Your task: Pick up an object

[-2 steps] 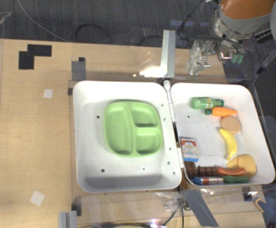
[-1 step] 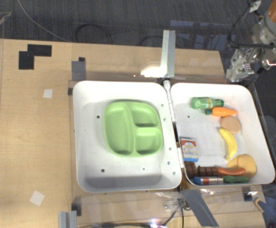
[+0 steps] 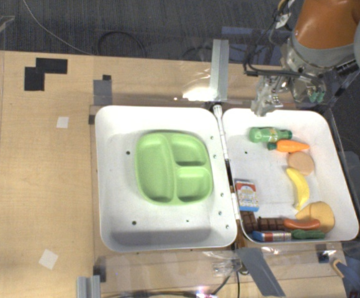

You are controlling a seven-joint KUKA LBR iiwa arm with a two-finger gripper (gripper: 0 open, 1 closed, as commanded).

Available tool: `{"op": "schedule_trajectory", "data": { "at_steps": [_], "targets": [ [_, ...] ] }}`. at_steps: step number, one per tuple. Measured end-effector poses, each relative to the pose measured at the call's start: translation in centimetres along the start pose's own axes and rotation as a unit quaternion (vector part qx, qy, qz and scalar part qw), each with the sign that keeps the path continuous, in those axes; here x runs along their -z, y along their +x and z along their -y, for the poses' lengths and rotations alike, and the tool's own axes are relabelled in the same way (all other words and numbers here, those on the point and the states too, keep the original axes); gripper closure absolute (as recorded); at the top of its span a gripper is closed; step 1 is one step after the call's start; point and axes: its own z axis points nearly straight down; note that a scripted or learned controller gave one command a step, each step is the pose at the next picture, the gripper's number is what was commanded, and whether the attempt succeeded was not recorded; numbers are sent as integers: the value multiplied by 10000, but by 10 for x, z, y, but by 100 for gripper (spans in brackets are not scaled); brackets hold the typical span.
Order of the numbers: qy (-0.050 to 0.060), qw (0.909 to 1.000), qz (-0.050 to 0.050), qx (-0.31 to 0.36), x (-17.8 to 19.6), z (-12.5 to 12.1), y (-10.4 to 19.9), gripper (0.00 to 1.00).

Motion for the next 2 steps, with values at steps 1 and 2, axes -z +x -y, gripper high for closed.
{"op": "schedule_trajectory", "data": {
  "at_steps": [1, 2],
  "targets": [
    [39, 9950, 21, 1000, 16, 68, 22, 100],
    [7, 10000, 23, 10, 11, -22, 2, 100]
  ]
}}
